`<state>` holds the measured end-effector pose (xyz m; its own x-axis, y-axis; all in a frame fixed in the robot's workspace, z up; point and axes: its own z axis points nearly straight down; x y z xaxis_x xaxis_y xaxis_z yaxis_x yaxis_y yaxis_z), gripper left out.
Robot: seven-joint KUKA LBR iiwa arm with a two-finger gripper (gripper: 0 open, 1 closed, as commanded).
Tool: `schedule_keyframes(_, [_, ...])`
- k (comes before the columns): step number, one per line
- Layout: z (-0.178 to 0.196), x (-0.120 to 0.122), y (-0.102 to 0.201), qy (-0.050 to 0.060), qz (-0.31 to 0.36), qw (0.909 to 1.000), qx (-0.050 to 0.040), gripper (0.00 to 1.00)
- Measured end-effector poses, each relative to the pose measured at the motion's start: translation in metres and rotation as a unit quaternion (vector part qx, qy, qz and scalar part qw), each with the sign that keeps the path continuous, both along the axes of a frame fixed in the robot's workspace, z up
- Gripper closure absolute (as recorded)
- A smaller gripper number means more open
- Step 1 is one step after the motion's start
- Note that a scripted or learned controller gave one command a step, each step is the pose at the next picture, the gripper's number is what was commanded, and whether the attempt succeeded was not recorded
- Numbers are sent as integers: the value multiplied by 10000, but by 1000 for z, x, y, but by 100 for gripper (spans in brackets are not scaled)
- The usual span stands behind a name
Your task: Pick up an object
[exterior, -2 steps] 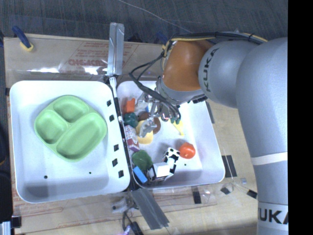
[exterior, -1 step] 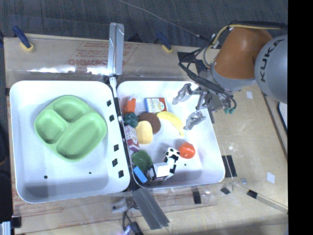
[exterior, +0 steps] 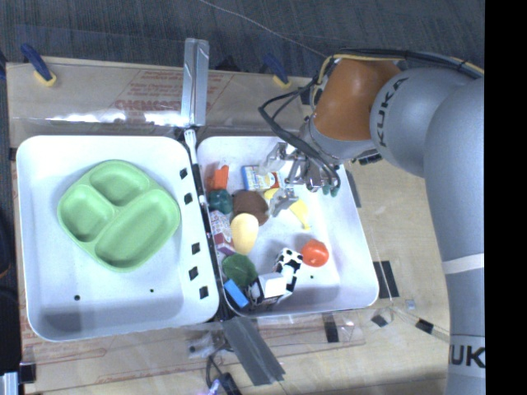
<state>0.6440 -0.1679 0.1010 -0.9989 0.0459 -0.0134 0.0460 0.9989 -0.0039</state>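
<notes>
- You see the gripper (exterior: 286,189) low in the upper middle of the right bin (exterior: 350,253), right of the frame's centre; its metal fingers are tangled with clutter, and you cannot tell whether they are apart or together, or whether anything sits between them.
- Just beside it to the lower left lies a brown ball (exterior: 250,205), and under that a pale yellow egg (exterior: 244,231), the two touching.
- A yellow piece (exterior: 300,214) lies just below the gripper, near the bin's centre.
- A small printed carton (exterior: 257,177) sits left of the gripper, with an orange carrot (exterior: 219,176) further left against the divider.
- A dark teal item (exterior: 220,200) lies below the carrot, along the same wall.
- Lower right in the bin you find an orange-red tomato (exterior: 315,253), and beside it a black-and-white cow toy (exterior: 288,266).
- A dark green lump (exterior: 239,267) and a blue block (exterior: 235,295) sit in the lower left corner of that bin.
- The left bin (exterior: 49,303) holds a green divided plate (exterior: 118,213), well apart from the arm.
- The grey arm (exterior: 436,130) with its orange band (exterior: 350,97) enters from the upper right of the frame.
</notes>
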Motion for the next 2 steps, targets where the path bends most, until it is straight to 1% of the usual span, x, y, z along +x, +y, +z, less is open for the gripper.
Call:
schedule_keyframes(1, [-6, -3, 80, 33, -138, 9999, 29, 0])
schedule_keyframes(2, [-8, -38, -15, 68, -209, 9998, 12, 0])
